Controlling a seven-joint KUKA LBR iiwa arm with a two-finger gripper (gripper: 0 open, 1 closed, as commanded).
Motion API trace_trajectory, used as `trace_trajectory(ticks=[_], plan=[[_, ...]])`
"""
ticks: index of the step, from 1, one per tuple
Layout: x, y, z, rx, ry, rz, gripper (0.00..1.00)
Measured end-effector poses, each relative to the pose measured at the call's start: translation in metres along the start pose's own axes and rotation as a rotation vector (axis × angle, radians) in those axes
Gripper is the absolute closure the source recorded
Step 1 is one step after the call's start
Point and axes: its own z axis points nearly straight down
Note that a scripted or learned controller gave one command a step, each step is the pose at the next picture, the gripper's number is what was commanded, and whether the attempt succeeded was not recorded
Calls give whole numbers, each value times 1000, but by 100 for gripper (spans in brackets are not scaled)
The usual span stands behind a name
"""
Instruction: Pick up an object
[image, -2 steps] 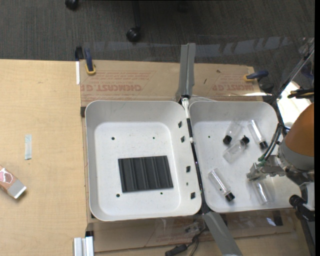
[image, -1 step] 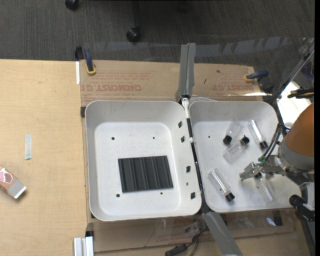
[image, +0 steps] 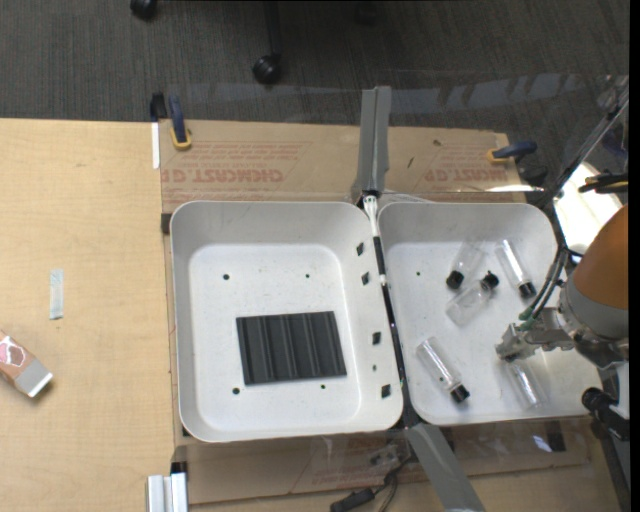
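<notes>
While the gripper (image: 515, 343) hovers low over the right bin (image: 400, 300), its grip is unreadable.
You should expect the clear vial (image: 442, 366) to be light, slippery, brittle; take it mid-barrel.

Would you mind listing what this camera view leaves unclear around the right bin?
- Gripper: too small and blurred to judge its state.
- Arm: cut off by the right edge.
- Clear vial under the gripper: transparent against the right bin, its outline indistinct.
</notes>
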Motion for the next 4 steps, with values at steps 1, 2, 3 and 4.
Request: trace_trajectory(ticks=[1, 2, 3, 4], plan=[[96, 22, -83, -3, -2, 10, 100], [95, 22, -91, -1, -4, 9, 100], [94, 23, -99, 0, -5, 8, 100], [93, 24, -107, 2, -7, 7, 100]])
